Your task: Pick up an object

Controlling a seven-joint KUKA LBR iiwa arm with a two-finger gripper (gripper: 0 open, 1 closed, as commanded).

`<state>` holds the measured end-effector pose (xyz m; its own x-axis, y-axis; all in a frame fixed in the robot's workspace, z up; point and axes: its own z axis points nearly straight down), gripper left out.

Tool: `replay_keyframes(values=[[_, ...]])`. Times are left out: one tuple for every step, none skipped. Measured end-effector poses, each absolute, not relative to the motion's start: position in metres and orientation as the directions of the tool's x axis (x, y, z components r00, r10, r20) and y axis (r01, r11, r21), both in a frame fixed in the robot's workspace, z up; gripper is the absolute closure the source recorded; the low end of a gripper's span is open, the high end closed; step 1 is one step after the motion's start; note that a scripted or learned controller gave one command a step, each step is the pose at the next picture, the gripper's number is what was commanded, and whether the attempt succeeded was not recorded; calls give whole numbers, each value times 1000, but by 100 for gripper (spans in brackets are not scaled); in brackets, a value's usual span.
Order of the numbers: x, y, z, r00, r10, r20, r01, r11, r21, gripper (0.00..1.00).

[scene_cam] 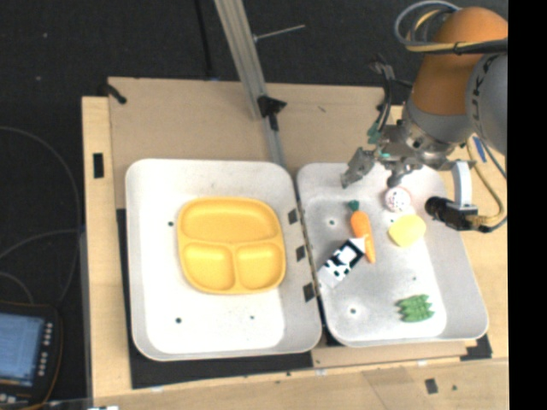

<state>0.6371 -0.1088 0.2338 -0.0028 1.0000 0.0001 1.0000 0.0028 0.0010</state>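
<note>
My hand [377, 171] hangs over the upper edge of the right bin [453, 314], in the upper right of the frame. Its two fingers [356, 169] are spread apart with nothing between them. One finger points down toward the bin's upper left corner, the other toward the small pink-and-white round piece [397, 199].

Everything I could take lies below my hand in the frame, all in that right bin. Nearest is the round piece, just under my right-hand finger. A little lower and to the left is the carrot [362, 231], its long axis running roughly up and down the frame, green top toward me and tip leaning slightly to the lower right. Just to its right sits the yellow block [407, 230]. The black-and-white cow toy [342, 261] lies against the carrot's lower end, slanting toward the bin's left wall. The green piece [415, 308] is well apart, at the lower right.

I judge the carrot the likeliest target. It sits almost directly under the gap between my fingers, so the move is mostly a short shift down the frame and a descent. My fingers spread across the frame, which suits closing over its narrow width.

My arm [453, 67] comes in from the upper right, the orange band bent over the wrist. The yellow divided plate [231, 243] in the left bin [154, 229] is far from all this, on the other half of the worktop [171, 118].
</note>
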Motion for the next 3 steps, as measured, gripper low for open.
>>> replay_keyframes(values=[[637, -109, 234, -3, 1000, 0, 1000, 3, 1, 0], [635, -110, 192, 0, 1000, -2, 1000, 0, -3, 0], [633, -107, 130, 2, 1000, -2, 1000, -2, -5, 0]])
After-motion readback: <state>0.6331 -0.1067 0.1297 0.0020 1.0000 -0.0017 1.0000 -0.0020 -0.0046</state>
